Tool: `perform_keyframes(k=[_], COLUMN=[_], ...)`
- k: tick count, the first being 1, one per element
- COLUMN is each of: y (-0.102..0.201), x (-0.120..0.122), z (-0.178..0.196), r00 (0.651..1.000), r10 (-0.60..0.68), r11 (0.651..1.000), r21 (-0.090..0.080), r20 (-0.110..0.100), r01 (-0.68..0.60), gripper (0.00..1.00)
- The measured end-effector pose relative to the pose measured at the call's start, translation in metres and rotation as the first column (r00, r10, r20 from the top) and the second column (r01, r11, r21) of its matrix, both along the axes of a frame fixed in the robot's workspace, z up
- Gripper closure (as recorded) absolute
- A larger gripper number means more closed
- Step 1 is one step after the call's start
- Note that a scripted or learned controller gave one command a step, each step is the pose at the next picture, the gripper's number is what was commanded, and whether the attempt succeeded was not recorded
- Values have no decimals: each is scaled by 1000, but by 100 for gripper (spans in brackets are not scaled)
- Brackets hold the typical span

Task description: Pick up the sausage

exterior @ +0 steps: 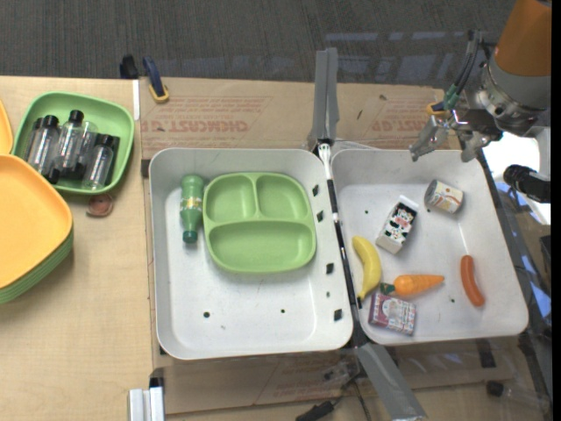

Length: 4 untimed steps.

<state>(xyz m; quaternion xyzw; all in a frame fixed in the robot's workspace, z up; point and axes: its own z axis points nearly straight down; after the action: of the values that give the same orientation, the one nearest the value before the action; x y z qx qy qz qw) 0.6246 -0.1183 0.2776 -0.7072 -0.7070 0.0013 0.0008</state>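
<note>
The sausage (472, 281), a short orange-red link, lies near the right wall of the right bin (500, 323), toward the front. My gripper (448, 142) hangs above the bin's far right corner, well behind the sausage, with its two fingers spread open and nothing between them. The arm's orange band rises at the top right.
In the right bin lie a banana (367, 264), a carrot (417, 283), a pink packet (392, 313), a black-and-white carton (398, 225) and a small can (443, 197). The left bin (254, 323) holds a green divided plate (259, 220) and a green bottle (190, 206).
</note>
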Motion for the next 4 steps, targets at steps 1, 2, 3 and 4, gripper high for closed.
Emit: perform_keyframes(k=[1, 2, 3, 4], y=[-37, -63, -72, -76], x=[-56, -124, -142, -142], z=[-86, -176, -185, -185], r00=[1000, 997, 993, 998], r10=[-23, -81, -117, -70], r11=[1000, 997, 993, 997], r21=[1, 2, 18, 26], r20=[0, 0, 2, -2], r01=[23, 81, 117, 70], gripper=[0, 0, 0, 0])
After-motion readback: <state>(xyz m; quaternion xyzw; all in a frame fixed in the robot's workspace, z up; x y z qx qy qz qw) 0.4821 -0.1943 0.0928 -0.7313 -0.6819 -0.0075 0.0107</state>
